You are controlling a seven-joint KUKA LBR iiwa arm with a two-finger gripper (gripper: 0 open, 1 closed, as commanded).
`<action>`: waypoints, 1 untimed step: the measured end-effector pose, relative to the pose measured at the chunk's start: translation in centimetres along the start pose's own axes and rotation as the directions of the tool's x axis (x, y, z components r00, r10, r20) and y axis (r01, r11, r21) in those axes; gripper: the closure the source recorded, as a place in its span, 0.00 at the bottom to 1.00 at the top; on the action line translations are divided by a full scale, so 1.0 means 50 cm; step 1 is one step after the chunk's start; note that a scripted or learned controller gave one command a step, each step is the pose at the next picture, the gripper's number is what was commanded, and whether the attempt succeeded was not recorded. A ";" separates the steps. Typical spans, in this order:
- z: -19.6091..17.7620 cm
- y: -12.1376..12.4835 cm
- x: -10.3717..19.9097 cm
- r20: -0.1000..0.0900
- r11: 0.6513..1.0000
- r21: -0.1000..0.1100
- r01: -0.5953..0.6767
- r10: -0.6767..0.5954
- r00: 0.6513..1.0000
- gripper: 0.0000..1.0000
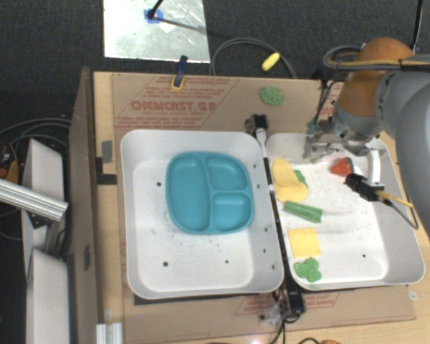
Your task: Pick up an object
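Several small toys lie in the right-hand bin (pixel 373 249) of a two-bin bench as a grey KUKA arm reaches in from the camera's right, its gripper (pixel 319 147) low over the bin's far end, close to the back wall. Whether the gripper is open or closed cannot be told from this angle, and nothing can be seen held in it. Nearest is a red piece (pixel 342 167), just beside the gripper on the arm's side and a little nearer the camera; it is small and compact, with no clear long axis. On the other side, by the divider between the bins, a yellow piece (pixel 289 180) lies near, its length running from the back wall toward the camera. Beyond it a green stick (pixel 302 211) lies crosswise, its long axis running from the divider toward the arm's side at a slight tilt. A yellow block (pixel 304 242) and a green knobbly piece (pixel 308 269) sit toward the front wall, well apart from the gripper. The left-hand bin (pixel 150 256) holds a teal divided plate (pixel 209 193). With no object lifted, the pick appears not yet made, and the red piece looks the shortest reach: a small shift toward the camera and the arm's side
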State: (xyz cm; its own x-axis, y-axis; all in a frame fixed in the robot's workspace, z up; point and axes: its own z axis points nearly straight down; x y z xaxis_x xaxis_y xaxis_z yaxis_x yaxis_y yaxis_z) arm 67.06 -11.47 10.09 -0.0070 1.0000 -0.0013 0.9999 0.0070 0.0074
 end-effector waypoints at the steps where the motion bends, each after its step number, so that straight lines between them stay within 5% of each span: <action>1: 0.001 -0.001 0.000 0.000 1.000 0.001 0.001 -0.001 1.000 0.00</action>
State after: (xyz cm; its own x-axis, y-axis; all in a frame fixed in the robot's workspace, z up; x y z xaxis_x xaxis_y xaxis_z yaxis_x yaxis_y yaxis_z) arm 67.03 -11.47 10.04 -0.0077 1.0000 -0.0017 1.0000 0.0077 0.0063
